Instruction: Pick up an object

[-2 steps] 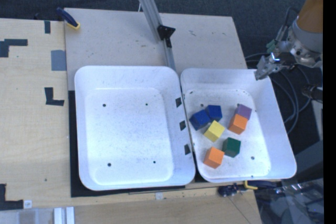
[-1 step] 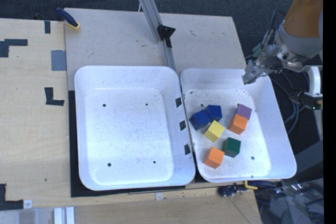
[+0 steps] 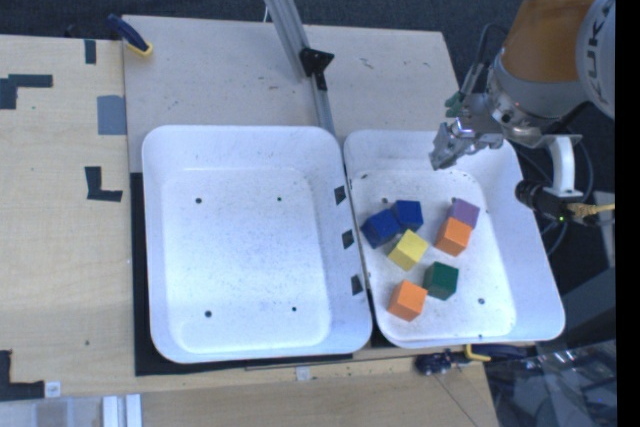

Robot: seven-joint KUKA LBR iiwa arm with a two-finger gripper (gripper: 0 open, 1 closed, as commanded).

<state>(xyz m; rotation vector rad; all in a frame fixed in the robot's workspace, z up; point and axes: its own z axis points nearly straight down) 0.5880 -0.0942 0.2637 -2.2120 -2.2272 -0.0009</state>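
Several small blocks lie in the right bin (image 3: 500, 315): two blue blocks (image 3: 392, 221) touching each other, a yellow block (image 3: 408, 248), a green block (image 3: 441, 279), an orange block (image 3: 407, 299), and a second orange block (image 3: 453, 236) with a purple block (image 3: 464, 211) right behind it. My gripper (image 3: 447, 151) hangs over the far edge of the right bin, above and behind the blocks, apart from all of them. Nothing shows between its tips.
The left bin (image 3: 165, 215) stands beside the right one. A slanted metal pole (image 3: 283, 5) runs down to the gap between the bins. A blue and yellow tool (image 3: 130, 34) lies at the bench's far left. Cables hang at the right.
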